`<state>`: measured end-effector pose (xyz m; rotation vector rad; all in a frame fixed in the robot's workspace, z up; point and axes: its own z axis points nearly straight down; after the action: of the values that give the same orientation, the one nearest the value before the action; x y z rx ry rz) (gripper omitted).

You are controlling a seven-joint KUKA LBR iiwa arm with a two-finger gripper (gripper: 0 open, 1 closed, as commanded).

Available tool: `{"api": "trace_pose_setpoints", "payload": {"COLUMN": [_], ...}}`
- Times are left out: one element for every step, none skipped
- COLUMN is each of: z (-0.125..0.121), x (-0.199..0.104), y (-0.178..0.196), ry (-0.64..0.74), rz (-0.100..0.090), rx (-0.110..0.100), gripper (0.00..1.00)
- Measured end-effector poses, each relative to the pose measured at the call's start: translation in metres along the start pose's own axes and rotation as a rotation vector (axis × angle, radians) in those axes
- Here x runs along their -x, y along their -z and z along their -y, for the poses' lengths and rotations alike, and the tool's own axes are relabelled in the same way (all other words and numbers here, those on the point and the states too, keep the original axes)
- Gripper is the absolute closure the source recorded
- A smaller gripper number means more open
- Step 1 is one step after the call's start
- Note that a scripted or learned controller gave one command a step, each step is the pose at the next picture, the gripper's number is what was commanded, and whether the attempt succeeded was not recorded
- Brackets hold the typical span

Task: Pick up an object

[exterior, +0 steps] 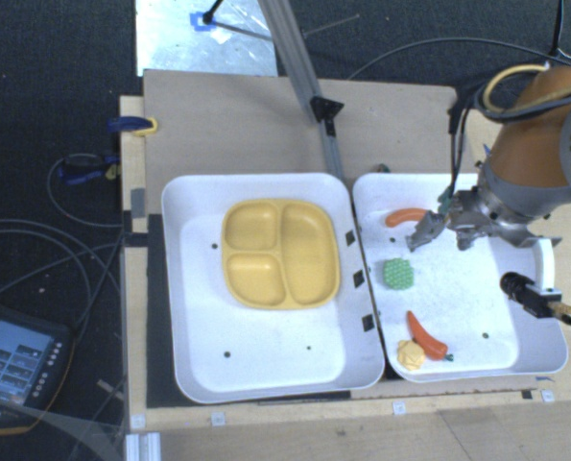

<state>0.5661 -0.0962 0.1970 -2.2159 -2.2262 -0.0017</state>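
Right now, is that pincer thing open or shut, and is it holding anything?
Pincer: open, holding nothing, above the right bin beside the orange sausage.

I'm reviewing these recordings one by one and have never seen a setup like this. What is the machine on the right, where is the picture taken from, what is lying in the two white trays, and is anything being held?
The picture comes from one fixed camera above the bench, looking down at a slant. The grey and orange machine at the right is a robot arm; its two-finger gripper hangs over the right bin, with its fingers spread open and nothing between them.

The left bin holds a yellow plate divided into three compartments. The right bin holds four small toy items: an orange sausage shape just left of the gripper, a green textured ball below it, a carrot-like piece and a pale yellow lump touching it near the front edge.

So nothing has been picked up at this moment.
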Motion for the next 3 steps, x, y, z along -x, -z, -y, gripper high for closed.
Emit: {"api": "trace_pose_setpoints", "payload": {"z": [0.0, 0.0, -0.002], "x": [0.0, 0.0, 0.0], "y": [0.0, -0.063, -0.106], "ry": [-0.003, -0.005, -0.005], "rz": [0.0, 0.0, -0.001], "rx": [0.001, -0.005, 0.003], "gripper": [0.0, 0.0, 0.0]}}
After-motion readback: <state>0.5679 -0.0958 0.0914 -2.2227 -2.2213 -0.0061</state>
